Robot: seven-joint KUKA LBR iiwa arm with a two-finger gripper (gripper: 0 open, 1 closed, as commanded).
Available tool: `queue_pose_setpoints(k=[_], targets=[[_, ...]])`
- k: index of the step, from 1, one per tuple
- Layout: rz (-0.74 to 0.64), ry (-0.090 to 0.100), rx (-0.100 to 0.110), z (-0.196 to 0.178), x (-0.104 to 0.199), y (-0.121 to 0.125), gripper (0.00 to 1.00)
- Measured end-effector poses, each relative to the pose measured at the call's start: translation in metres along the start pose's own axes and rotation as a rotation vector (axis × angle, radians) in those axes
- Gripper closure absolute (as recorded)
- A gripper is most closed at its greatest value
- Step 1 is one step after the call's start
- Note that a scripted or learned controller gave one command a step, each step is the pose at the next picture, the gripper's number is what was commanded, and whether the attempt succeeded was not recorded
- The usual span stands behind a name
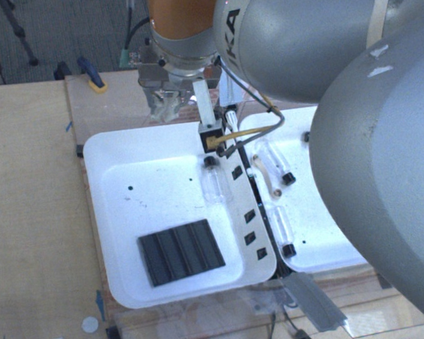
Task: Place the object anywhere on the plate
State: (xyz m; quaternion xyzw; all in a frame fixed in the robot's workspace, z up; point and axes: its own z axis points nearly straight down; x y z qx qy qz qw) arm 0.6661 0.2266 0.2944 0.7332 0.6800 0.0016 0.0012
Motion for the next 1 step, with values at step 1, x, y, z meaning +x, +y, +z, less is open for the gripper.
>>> queue_pose_setpoints(k=[1], targets=[[-0.001, 0.000, 0.000, 0.0001, 0.0001, -0.0001, 0.00]])
